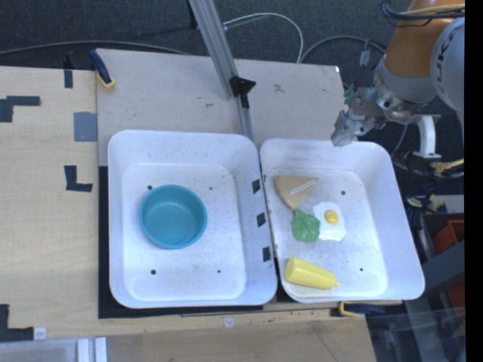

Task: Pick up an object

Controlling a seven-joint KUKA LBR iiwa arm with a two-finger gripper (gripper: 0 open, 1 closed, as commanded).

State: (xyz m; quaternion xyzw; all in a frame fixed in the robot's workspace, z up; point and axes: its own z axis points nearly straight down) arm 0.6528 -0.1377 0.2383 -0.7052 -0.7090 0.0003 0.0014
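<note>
Two white bins side by side. The left bin (124,157) holds a blue bowl (173,216) near its centre. The right bin (392,225) holds a tan cheese wedge (293,190) at 11 o'clock, a green leafy piece (305,226) at centre touching a fried egg (330,221) at its 3 o'clock side, and a yellow piece (308,274) at 7 o'clock. The gripper (343,134) hangs above the right bin's rim at 12 o'clock; whether it is open or closed cannot be told, and nothing is seen in it.
</note>
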